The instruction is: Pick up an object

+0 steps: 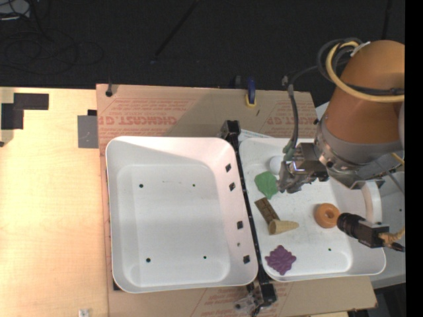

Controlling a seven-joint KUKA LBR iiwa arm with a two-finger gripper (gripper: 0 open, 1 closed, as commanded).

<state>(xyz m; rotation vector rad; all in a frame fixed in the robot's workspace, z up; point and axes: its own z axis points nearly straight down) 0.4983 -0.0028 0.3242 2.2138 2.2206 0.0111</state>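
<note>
Gripper (289,182) low in the right bin (370,264), fingers impossible to tell open or closed, green piece (267,183) just beside it toward the left bin (119,177), nearest pick.

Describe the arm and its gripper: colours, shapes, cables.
The arm is thick and rounded, with a broad orange band above a grey wrist ring. Black and pale cables loop over its top, and a thin dark cable hangs down beside it. The gripper is a small cluster of silver-grey metal parts with dark fittings.
</note>
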